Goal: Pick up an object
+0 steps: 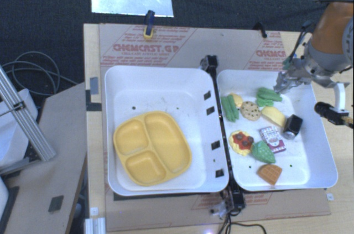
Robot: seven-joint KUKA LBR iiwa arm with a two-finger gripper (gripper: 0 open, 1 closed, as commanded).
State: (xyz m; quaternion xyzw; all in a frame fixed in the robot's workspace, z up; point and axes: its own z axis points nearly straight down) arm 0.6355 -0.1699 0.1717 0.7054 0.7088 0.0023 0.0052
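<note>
We are finding the gripper [286, 81] hanging over the far right part of the right bin [318, 169], just beside a green pea-pod toy [269, 96]. From this slanted view we cannot tell how far the jaws are standing apart, and we are seeing nothing between them, so we are recording no grasp.

The candidate objects are all lying in the right bin: a green bean toy [229, 107], a chocolate-chip cookie [250, 111], a yellow wedge [273, 115], a small black block [292, 125], a printed carton [272, 138], a round pizza piece [241, 142], a green leafy piece [263, 152] and a brown waffle piece [269, 173]. The left bin [119, 89] is carrying a yellow divided tray [151, 147].

In our judgement the arm is lining up on the pea pod, the nearest item. To do this well, we are advising a straight descent with the jaws set across the pod's narrow width, since the yellow wedge and cookie are crowding it closely. We are advising closing only once the pod is sitting fully between the jaws, then lifting slowly.
</note>
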